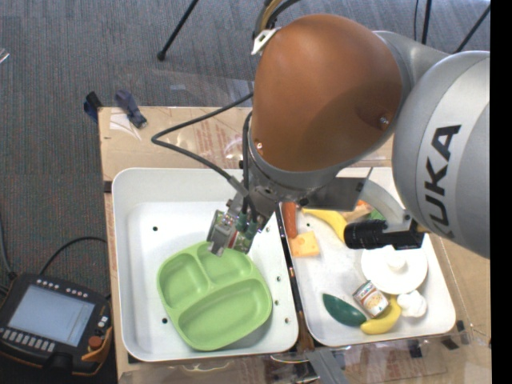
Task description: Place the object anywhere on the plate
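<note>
A light green plate [214, 298] with three compartments lies in the left white bin [140, 214], toward its front. My gripper [232, 234] hangs over the plate's far rim, just above the back compartments, under the big orange and grey wrist. Small grey and green parts show at its tip. Whether any object sits in it is too small to tell.
The right bin [444, 310] holds an orange carrot [289, 218], a yellow cheese wedge [304, 246], a banana [330, 218], a white round lid [394, 269], a small can [370, 298], a dark green vegetable [344, 310] and a second banana [386, 318]. A teach pendant [52, 318] lies on the floor at left.
</note>
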Available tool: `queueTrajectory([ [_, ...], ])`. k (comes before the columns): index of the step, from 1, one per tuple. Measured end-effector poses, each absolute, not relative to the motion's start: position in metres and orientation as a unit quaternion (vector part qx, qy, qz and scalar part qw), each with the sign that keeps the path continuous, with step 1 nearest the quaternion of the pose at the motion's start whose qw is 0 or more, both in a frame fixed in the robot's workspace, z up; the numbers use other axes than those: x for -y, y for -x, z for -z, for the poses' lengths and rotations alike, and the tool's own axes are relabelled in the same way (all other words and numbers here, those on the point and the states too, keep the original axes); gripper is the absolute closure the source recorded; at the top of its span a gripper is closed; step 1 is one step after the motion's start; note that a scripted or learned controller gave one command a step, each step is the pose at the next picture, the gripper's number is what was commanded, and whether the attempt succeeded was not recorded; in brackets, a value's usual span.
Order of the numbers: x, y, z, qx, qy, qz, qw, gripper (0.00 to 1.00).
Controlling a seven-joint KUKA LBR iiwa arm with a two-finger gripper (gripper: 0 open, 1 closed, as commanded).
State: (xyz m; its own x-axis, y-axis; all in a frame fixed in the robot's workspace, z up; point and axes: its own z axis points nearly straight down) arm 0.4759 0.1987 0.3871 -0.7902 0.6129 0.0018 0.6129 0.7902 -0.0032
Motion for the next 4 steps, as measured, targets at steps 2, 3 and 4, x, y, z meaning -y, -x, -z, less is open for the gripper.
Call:
queueTrajectory([
  [2,-0.185,-0.477,-0.337,0.99,0.144,0.0004,-0.001,1.0],
  [3,-0.149,-0.478,-0.425,1.0,-0.005,0.0005,-0.001,1.0],
  [4,-0.18,-0.478,-0.359,0.999,-0.046,-0.0003,0.003,1.0],
])
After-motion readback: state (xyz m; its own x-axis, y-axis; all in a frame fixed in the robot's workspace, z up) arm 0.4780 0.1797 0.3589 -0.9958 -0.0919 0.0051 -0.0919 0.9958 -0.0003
